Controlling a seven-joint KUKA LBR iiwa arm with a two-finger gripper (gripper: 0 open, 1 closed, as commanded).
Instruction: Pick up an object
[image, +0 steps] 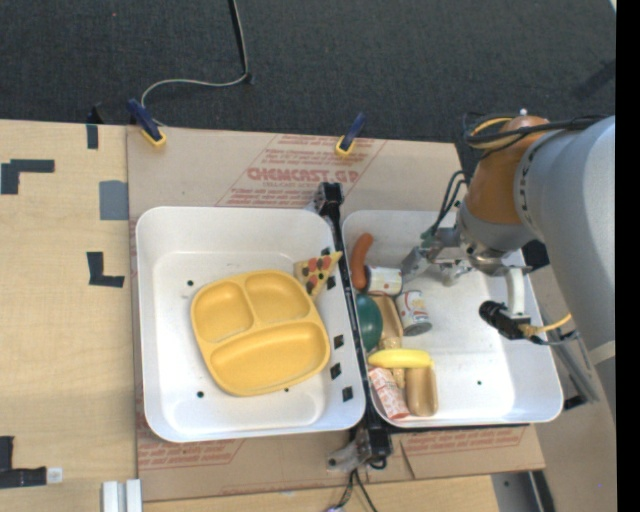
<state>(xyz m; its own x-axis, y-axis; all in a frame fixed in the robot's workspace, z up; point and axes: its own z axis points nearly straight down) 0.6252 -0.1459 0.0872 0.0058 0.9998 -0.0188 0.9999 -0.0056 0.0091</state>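
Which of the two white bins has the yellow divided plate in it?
The left bin. It holds the yellow divided plate; the right bin holds small items like a banana instead.

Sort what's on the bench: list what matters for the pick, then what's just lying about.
For the pick:
end effector
small can
banana
hot dog bun
right bin

Lying about:
yellow divided plate
pizza slice toy
left bin

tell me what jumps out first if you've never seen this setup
A big yellow divided tray lies in the left bin. The grey and orange arm hangs over the right bin, where small food items crowd the left side, a yellow banana among them.
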